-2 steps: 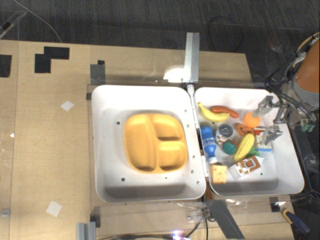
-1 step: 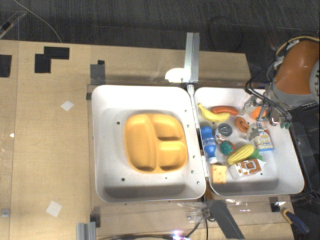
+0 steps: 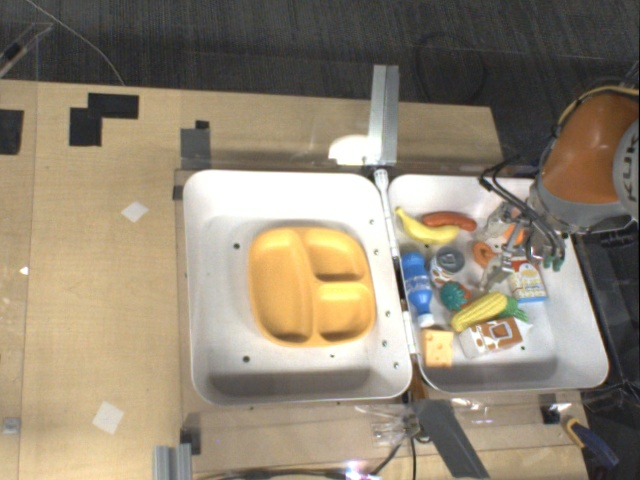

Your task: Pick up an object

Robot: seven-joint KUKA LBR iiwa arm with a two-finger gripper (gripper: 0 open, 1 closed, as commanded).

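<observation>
Your cheese and corn crowd the right bin, so the gripper hangs over the clutter; its grip state can't be told.

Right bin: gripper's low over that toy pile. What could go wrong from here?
1. Clutter: the gripper sits among close-packed toys in the right bin; the fingers may nudge the small carton or corn cob rather than seize one item.
2. The banana and hot dog touch, so grabbing one may drag the other.
3. The blue bottle lies against the bin's left wall, leaving little finger room.
</observation>
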